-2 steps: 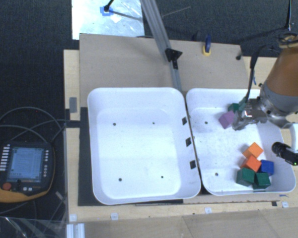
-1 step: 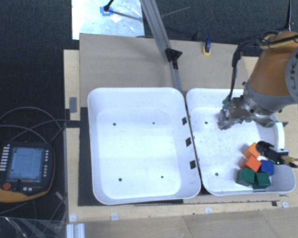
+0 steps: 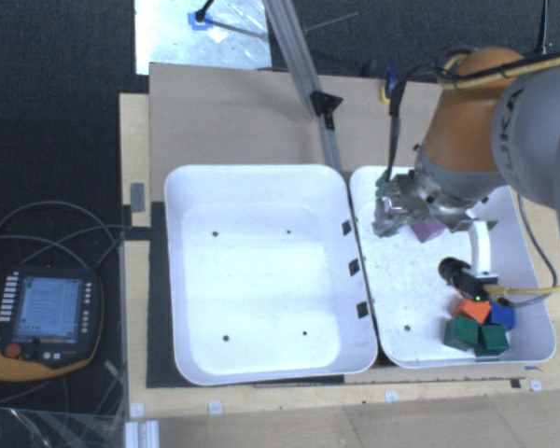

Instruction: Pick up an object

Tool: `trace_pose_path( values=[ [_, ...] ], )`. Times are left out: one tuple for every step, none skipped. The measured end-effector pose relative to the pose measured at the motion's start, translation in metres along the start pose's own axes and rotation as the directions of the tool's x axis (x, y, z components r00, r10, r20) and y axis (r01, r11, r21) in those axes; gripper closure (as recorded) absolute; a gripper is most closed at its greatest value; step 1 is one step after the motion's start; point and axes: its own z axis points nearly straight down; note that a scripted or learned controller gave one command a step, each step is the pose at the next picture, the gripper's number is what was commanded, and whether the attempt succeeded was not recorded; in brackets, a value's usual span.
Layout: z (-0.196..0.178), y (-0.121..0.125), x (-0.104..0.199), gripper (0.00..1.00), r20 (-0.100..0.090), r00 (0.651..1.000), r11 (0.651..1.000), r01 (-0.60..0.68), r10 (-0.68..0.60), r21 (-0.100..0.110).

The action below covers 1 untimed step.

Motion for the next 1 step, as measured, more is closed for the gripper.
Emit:
trace_pose_path(
  values=[
    [-0.0132, 0.0019, 0.0489, 1.0, 0.0, 1.0, 1.0, -0.002, 0.002, 0.0]
  ],
)
